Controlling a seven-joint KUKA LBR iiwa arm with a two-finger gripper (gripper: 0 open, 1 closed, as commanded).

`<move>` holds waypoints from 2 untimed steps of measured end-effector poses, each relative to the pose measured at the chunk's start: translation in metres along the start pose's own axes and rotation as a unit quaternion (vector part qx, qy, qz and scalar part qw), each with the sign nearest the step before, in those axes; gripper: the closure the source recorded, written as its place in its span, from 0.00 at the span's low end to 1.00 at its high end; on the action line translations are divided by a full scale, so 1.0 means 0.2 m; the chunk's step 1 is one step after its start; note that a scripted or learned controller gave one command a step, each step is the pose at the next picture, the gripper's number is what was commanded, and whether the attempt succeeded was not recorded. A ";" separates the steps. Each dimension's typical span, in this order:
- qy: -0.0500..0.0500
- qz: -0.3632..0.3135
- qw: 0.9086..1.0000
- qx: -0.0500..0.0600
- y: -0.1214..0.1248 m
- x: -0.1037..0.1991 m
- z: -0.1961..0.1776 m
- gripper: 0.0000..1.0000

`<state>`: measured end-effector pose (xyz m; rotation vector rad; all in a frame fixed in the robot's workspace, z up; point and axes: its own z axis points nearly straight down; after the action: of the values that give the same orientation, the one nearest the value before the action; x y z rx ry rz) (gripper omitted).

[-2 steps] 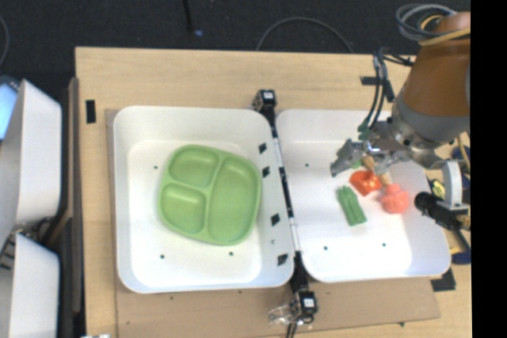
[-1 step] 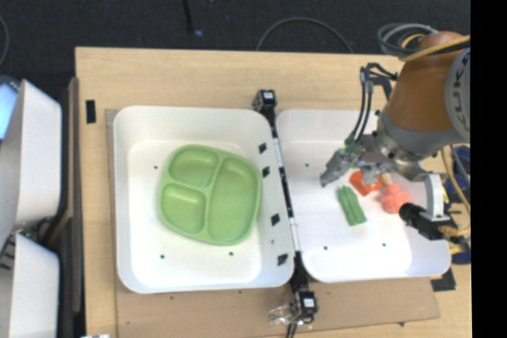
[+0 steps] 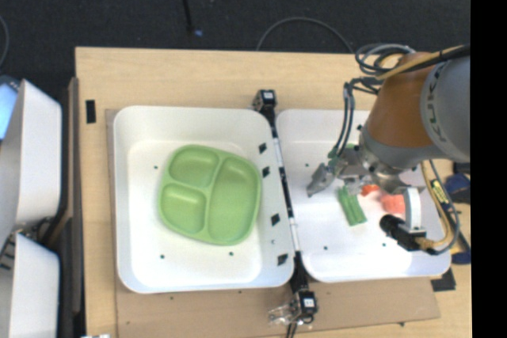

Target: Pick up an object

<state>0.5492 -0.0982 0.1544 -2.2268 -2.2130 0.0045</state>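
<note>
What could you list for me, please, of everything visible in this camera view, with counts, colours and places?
Bench: one, light wood, under both bins.
Bins: two, white, side by side; left bin, right bin.
Divided plate: one, green, three compartments, lying in the left bin.
Green block: one, green, oblong, in the right bin just below the gripper.
Orange-red object: one, in the right bin, partly hidden by the arm; shape unclear.
Cables: dark, on the floor behind the bench.
Arm: one, grey with orange band, over the right bin.
Gripper: one, above the right bin floor.
</note>
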 end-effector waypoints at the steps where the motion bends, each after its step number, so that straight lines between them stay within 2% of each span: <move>1: 0.000 -0.002 1.000 0.000 0.00 -0.01 0.26 0.00; 2: 0.000 0.001 1.000 -0.003 0.01 -0.01 0.19 1.00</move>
<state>0.5503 -0.0998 0.1154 -2.2322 -2.2136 -0.0029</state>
